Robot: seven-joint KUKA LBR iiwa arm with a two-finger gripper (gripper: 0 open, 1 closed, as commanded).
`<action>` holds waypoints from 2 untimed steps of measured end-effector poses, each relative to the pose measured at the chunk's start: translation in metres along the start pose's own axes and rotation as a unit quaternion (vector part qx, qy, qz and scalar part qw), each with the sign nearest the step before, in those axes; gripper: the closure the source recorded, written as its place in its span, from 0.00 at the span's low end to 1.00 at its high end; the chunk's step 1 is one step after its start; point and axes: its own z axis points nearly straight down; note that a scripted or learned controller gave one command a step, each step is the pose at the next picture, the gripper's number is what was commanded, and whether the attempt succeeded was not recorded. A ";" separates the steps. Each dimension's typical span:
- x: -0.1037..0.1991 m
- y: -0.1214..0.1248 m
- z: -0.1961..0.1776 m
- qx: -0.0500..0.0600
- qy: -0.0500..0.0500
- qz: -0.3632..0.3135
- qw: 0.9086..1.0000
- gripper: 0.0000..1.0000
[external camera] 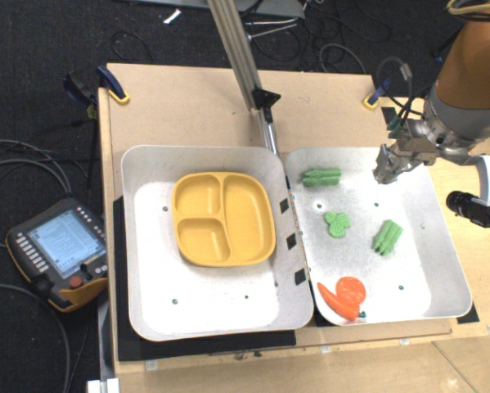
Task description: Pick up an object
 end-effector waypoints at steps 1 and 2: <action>0.055 0.000 0.000 0.002 0.001 -0.003 1.000 1.00; 0.109 0.011 0.019 0.003 0.001 -0.003 1.000 1.00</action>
